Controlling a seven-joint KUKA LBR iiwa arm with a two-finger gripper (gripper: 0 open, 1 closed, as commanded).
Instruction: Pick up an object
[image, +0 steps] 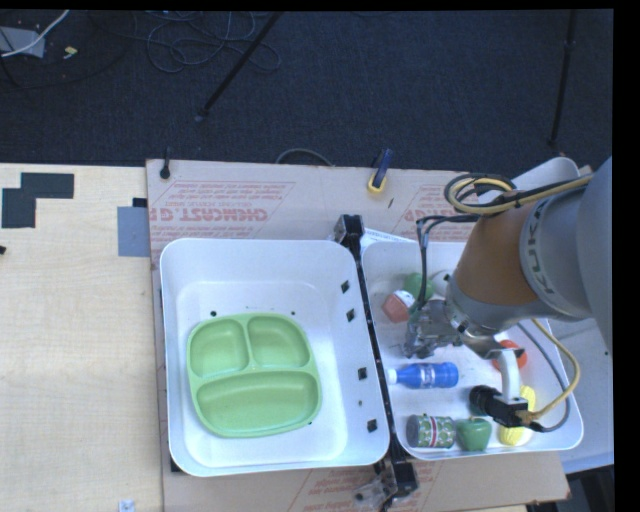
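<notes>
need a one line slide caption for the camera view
KUKA arm's hand lowered into the right bin above a blue bottle; a green divided tray lies in the left bin.

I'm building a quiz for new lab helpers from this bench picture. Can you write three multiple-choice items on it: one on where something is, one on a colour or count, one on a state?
1. Where is the divided plate?
A. In the left bin
B. In the right bin
C. On the bare bench

2. What colour is that plate?
A. Red
B. Light green
C. Blue

3. How does the blue bottle rest in the right bin?
A. Standing upright
B. Lying on its side
C. Hanging from the gripper

Answers:
1. A, the plate sits on the floor of the left bin, left of the divider.
2. B, all three of its compartments are pale green.
3. B, its length runs flat along the bin floor, just below the gripper, which is above it and not around it.
</notes>
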